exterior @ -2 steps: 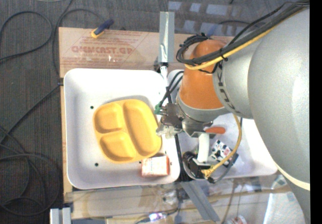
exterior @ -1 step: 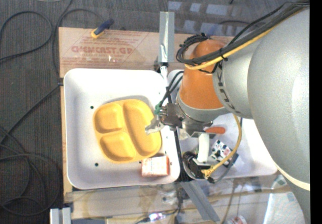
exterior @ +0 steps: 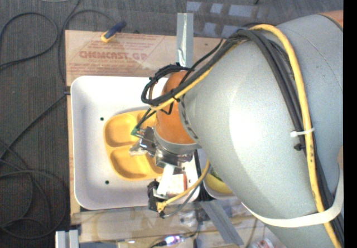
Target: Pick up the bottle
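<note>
You saw the arm [exterior: 268, 124] low over the yellow bottle [exterior: 125, 146] in the left bin [exterior: 89, 107]; the pincer's state couldn't be told.

One fixed camera looks steeply down (slightly slanted) on the white bin [exterior: 83, 130], arm [exterior: 268, 124] looming close.

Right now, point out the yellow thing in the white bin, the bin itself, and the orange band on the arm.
yellow thing [exterior: 120, 132]: camera view, on its upper lobe.
white bin [exterior: 92, 93]: camera view, on bare floor near its upper left corner.
orange band [exterior: 173, 127]: camera view, on its lit side.
</note>
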`<state>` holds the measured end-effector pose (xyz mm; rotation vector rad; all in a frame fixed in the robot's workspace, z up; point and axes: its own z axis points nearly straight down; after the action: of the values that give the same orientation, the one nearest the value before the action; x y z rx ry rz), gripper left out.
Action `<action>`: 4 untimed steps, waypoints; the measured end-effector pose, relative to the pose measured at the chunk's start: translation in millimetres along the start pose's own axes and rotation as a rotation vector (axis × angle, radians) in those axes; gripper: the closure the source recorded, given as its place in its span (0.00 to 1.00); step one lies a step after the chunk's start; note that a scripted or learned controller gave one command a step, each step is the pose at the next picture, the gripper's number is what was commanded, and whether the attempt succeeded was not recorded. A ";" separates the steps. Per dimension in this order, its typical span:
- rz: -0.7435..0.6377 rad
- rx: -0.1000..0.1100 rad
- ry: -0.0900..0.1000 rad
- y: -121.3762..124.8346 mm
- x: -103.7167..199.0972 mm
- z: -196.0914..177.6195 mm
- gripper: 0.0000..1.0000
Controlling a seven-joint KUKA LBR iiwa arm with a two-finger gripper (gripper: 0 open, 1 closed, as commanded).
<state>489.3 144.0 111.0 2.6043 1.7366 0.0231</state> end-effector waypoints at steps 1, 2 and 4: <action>-0.006 0.016 -0.001 -4.4 2.1 -3.7 1.00; 0.346 0.019 -0.016 80.8 -25.3 -69.9 1.00; 0.642 0.015 -0.020 51.3 29.1 -107.0 0.00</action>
<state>545.9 151.2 219.0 3.0259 0.8271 -0.0106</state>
